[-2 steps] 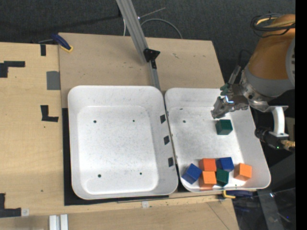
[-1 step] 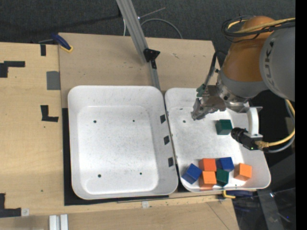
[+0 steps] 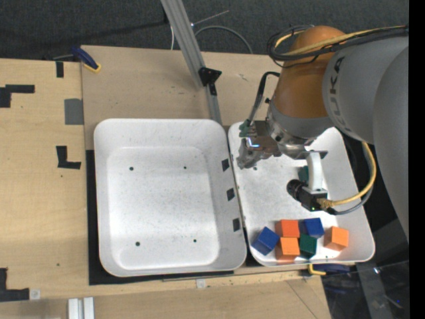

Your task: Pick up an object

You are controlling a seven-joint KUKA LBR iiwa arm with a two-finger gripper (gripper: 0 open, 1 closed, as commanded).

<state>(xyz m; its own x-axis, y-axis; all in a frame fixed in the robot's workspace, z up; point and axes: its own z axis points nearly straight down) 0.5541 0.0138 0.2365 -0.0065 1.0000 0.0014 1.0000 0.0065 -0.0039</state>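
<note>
Gripper (image 3: 249, 153), finger state indeterminable, is hovering at frame centre-right; coloured blocks (image 3: 297, 236) are lying well apart, lower right

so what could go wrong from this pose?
1. The blocks sit packed together at the right bin's near edge: blue block, orange blocks, green block. A descent there may nudge neighbours instead of isolating one.
2. The end effector hovers over the far part of the right bin, near the wall shared with the left bin, well away from the cluster; closing here likely grabs nothing.
</note>
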